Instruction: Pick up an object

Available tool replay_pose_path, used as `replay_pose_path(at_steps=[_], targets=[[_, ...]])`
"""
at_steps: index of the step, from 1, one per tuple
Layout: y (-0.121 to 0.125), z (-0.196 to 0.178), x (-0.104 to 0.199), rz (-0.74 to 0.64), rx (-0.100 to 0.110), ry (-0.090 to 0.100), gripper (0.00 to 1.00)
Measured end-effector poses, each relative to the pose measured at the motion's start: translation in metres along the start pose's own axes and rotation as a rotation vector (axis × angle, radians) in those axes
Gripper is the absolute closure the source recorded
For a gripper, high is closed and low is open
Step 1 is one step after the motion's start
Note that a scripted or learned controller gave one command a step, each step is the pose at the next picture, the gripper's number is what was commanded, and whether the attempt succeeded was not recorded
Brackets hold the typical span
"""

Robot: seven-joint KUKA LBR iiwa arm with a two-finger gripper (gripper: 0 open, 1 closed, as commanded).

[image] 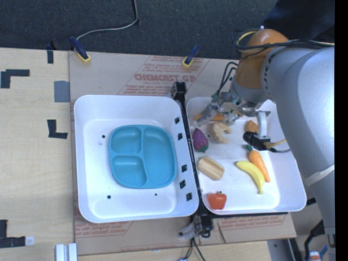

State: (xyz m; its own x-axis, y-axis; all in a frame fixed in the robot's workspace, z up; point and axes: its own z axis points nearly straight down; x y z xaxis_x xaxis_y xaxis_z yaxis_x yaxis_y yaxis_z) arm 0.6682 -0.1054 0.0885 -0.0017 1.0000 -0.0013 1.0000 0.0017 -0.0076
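Note:
My gripper (216,112) is down at the back of the right bin (288,197), just above a beige lumpy toy (219,132). Nothing shows as held in it. To its left front lies a purple toy (200,140). A small orange piece (250,126) sits to the right of the beige toy. Further forward lie a tan bread roll (211,168), an orange carrot (260,165), a yellow banana (251,174) and a red tomato-like toy (217,200).
The left bin (87,145) holds a blue divided plate (143,156). A black divider with clips (185,145) runs between the bins. The grey arm (304,102) covers the right bin's far right side.

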Motion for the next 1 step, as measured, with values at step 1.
replay_pose_path(at_steps=[1], targets=[[-0.0001,-0.0002,0.0011,0.002,-0.001,-0.002,0.00]])
